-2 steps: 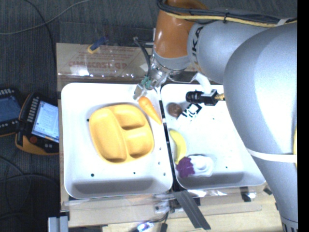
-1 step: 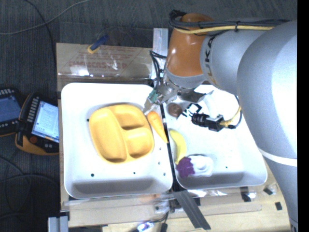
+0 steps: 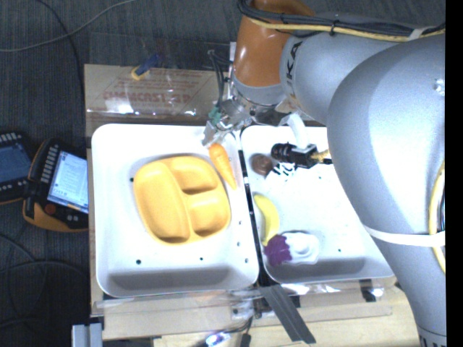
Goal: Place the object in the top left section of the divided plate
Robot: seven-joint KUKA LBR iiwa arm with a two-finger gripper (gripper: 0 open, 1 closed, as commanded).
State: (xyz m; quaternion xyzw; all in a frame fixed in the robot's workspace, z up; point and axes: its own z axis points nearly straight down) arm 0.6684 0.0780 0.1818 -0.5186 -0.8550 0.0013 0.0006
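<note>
An orange carrot (image 3: 223,165) is hanging at a slant just below the gripper (image 3: 217,132), its upper end sitting between the fingertips, so the claw is clenching on it; the carrot's lower end is pointing down and to the right, over the strip between the yellow divided plate (image 3: 181,197) and the wall shared by the two bins; the plate is lying in the left white bin (image 3: 116,266), its sections showing bare yellow; the grey arm (image 3: 376,121) with its orange band (image 3: 260,45) is reaching in from the right above the right white bin (image 3: 340,251), where a yellow banana (image 3: 266,215), a purple item (image 3: 277,250), a white item (image 3: 304,246) and a small brown piece (image 3: 260,165) are lying
</note>
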